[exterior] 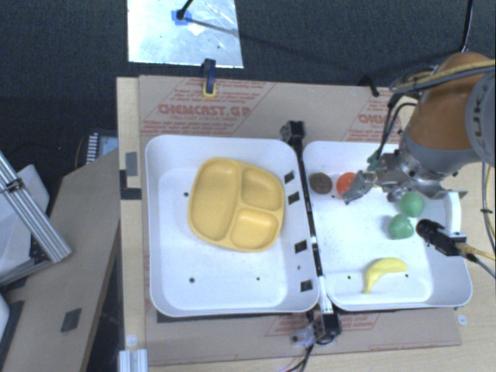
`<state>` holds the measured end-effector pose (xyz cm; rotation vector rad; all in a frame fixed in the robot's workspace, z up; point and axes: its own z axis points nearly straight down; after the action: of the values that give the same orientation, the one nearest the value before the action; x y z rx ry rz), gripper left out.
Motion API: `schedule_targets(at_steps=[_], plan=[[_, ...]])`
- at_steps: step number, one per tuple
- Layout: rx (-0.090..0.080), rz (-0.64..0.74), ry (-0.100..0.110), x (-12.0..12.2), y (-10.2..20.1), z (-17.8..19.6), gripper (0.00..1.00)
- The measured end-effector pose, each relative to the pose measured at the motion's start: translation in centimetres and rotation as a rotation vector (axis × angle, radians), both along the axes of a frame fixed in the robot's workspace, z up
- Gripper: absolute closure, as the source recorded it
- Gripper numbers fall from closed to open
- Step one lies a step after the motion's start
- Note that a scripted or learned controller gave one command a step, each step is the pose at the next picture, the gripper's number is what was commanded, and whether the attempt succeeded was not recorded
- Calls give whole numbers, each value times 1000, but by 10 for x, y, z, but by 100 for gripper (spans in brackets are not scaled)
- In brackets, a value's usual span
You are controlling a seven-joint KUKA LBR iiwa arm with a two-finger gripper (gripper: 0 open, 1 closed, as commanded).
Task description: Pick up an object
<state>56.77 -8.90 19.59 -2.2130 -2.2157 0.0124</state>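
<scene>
A: Nearest the camera is the yellow banana [385, 272], lying in the right bin [341, 285], close to its front wall.

B: And taking the banana as the mark, what sits around it?

A: Behind it, toward the arm, are two green pieces: a green round one [400, 226] just beyond the banana, and a second green piece [411, 204] farther back, partly under the wrist. Back and to the left of the banana lie an orange-red ball [346, 182] and, beside that, a small brown object [319, 182].

B: Where is the gripper [355, 190]?

A: Well behind the banana, low over the bin, its tips just beside the orange-red ball. Whether they touch it I cannot tell, and the fingers are too small and dark to say how they stand.

B: And left of the banana?

A: Across the divider, the left bin [170, 285] holds a yellow sectioned plate [235, 203], well apart from the banana.
</scene>
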Motion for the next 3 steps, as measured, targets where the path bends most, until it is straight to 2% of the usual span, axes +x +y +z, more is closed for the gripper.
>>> schedule_targets(at_steps=[1,3], plan=[[-1,2,-14,3,0,7,0],[-1,-1,-11,-3,-5,-104,0]])
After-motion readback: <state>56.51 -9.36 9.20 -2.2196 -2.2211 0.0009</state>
